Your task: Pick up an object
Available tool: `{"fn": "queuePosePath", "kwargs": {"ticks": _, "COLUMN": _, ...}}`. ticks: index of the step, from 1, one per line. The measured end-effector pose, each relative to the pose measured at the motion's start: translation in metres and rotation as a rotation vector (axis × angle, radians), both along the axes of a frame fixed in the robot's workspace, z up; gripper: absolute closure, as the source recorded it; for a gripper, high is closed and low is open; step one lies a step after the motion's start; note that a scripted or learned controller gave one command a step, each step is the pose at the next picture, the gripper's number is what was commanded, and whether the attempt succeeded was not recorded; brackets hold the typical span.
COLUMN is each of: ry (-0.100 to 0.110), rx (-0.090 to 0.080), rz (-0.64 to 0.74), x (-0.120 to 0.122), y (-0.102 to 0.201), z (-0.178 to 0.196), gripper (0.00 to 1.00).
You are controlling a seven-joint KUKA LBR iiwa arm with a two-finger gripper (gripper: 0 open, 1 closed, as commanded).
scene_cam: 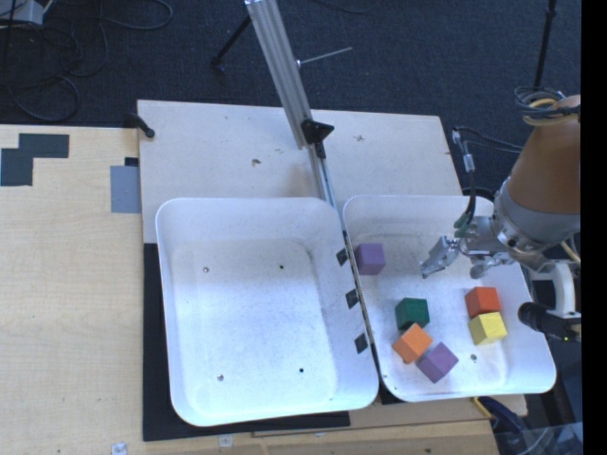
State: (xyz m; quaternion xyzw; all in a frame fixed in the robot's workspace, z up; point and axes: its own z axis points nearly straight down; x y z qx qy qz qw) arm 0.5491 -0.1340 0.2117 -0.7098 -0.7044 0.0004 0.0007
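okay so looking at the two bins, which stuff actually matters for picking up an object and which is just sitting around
Matters for the pick:
tool
purple cube
green cube
orange cube
second purple cube
red cube
yellow cube
right bin

Just sitting around:
left bin
metal pole
floor cables

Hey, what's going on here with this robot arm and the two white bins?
A grey and orange robot arm reaches in from the right over the right bin, its end effector open with nothing between the fingers. Six small blocks lie in that bin: a purple block near the divider, a green block, an orange block, a second purple block, a red block and a yellow block. The left bin sits alongside. No block has been picked up yet.
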Motion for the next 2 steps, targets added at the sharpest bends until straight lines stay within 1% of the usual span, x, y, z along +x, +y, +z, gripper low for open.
{"fn": "queuePosePath", "kwargs": {"ticks": 1, "ry": 0.007, "rx": 0.002, "rz": 0.006, "x": -0.028, "y": 0.022, "z": -0.119, "gripper": 0.00}}
{"fn": "queuePosePath", "kwargs": {"ticks": 2, "ry": 0.003, "rx": 0.001, "rz": -0.003, "x": -0.026, "y": 0.019, "z": -0.105, "gripper": 1.00}}
